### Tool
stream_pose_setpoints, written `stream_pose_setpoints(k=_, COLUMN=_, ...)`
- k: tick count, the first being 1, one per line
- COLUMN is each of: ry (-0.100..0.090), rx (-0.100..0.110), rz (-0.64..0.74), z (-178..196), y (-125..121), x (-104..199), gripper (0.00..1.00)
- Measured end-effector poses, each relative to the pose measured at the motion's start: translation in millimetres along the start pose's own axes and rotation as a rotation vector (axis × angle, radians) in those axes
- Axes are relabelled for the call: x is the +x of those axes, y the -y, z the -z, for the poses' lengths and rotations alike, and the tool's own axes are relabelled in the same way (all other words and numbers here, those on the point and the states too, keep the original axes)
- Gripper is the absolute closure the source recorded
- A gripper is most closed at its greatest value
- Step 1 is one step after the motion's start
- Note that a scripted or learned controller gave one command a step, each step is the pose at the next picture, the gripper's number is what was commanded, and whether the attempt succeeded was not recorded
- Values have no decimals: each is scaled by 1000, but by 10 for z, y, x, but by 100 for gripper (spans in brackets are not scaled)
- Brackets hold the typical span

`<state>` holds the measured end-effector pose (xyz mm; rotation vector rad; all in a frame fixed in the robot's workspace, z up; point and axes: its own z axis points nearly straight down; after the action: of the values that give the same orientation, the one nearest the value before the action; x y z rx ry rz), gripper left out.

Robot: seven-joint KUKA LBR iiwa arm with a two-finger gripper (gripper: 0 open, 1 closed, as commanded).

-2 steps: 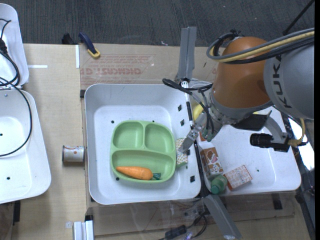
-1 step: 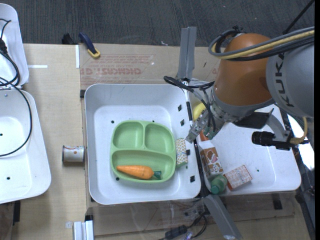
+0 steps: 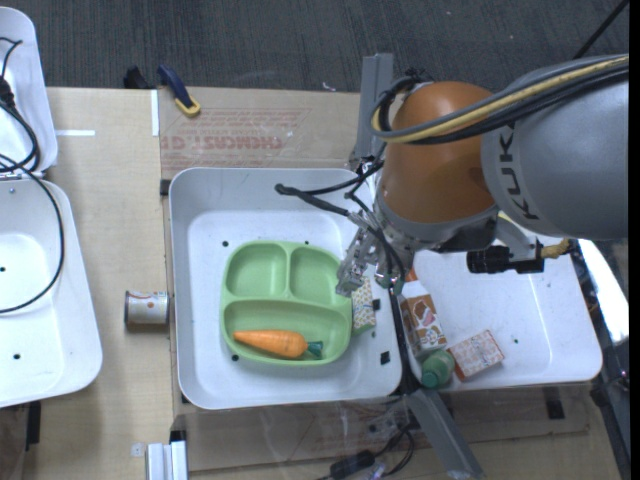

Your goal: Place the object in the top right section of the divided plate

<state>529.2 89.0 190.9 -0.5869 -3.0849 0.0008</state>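
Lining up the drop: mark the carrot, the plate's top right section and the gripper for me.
carrot point(image 3: 270, 343): camera view, middle of its orange body.
top right section point(image 3: 312, 271): camera view, its bare green floor.
gripper point(image 3: 358, 280): camera view, between the fingertips, at the plate's right rim.

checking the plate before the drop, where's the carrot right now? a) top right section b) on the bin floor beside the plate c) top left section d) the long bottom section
d: the carrot lies lengthwise in the long bottom section of the green divided plate, and both top sections above it hold nothing.
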Motion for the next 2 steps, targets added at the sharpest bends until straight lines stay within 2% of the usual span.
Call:
stream_pose_setpoints(k=1, ry=-1, rx=0, rz=197, z=-393, y=-165, x=621, gripper=100)
stream_pose_setpoints(k=2, ry=4, rx=-1, rz=111, z=1416, y=-187, x=410, gripper=100)
